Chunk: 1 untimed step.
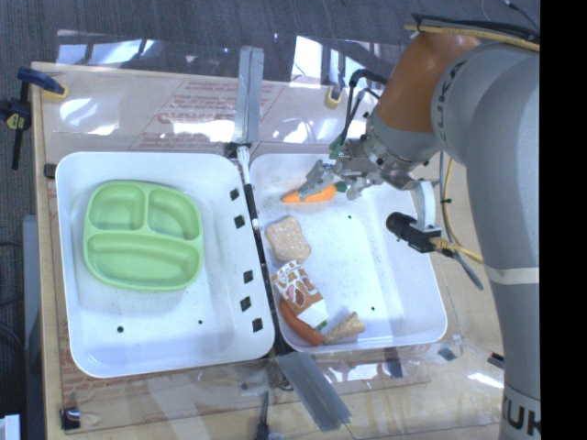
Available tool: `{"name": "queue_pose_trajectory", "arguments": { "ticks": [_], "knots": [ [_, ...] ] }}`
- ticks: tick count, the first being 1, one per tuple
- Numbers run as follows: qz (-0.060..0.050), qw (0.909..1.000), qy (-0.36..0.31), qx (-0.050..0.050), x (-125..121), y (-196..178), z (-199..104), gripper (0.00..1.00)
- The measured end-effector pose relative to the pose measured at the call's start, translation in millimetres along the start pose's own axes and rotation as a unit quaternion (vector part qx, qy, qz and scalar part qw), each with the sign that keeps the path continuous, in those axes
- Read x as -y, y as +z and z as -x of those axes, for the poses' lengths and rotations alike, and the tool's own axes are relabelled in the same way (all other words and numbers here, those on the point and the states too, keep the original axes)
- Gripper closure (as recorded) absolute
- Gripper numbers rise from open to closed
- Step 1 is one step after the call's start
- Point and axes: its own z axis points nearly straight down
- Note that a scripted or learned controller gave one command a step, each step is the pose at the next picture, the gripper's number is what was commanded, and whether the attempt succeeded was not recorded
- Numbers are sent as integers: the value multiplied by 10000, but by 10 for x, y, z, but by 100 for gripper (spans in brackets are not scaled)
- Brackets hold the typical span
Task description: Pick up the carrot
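The carrot (306, 195) is a short orange piece lying near the far left corner of the right bin (404, 287), pointing left. My gripper (336, 180) is directly over the carrot's right end and covers it, at the tip of the grey arm with the orange band that reaches in from the right. The carrot's left part sticks out from under the gripper toward the divider between the bins.
In the right bin, a bread slice (288, 239) lies just in front of the carrot, then a printed packet (301, 290), a red sausage (301, 324) and a tan wedge (345, 327) near the front wall. A green divided plate (142, 235) sits in the left bin (83, 337).
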Motion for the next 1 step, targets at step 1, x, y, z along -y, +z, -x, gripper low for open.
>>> {"name": "queue_pose_trajectory", "arguments": {
  "ticks": [1],
  "knots": [
    [66, 9947, -1022, 24, -447, 972, 589, 0]
  ]
}}
